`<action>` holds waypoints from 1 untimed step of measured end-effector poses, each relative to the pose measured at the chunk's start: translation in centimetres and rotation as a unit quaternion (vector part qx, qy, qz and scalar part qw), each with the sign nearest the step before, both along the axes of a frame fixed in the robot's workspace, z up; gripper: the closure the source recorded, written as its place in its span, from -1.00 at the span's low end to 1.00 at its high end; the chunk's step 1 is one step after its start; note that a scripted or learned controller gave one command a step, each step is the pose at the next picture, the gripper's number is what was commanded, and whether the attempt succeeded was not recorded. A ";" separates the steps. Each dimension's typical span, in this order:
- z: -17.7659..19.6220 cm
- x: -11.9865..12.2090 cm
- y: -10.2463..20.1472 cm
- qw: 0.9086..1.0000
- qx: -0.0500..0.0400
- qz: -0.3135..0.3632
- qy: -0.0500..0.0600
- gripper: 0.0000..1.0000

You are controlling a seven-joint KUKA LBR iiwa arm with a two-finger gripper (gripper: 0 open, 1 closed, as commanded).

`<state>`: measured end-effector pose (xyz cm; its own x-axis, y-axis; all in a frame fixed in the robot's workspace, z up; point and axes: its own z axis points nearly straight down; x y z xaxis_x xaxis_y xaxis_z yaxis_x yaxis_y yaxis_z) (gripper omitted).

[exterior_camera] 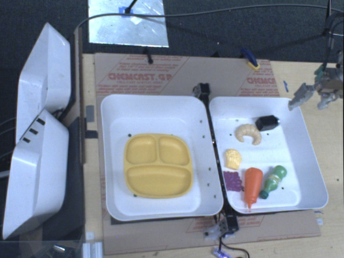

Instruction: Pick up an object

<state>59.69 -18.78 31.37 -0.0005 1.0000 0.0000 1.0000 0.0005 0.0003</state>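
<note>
The right bin [301, 144] holds several small items: a pale croissant [248, 133], a black block [266, 123], a yellow corn piece [233, 158], a purple grape bunch [233, 180], an orange carrot [252, 186] and a green bottle [272, 180]. My gripper [314, 97] hangs at the far right, above the bin's upper right corner and apart from every item. Its two fingers are spread, with nothing between them.
The left bin [113, 117] holds a yellow divided plate [158, 164]. A black hinge bar [212, 144] runs between the bins. White housings [40, 128] stand at the left, and a metal sheet [128, 14] lies at the back.
</note>
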 end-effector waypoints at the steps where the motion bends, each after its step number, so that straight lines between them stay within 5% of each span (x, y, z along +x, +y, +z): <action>1: 1.1 0.0 0.0 1.000 0.000 0.000 -0.001 1.00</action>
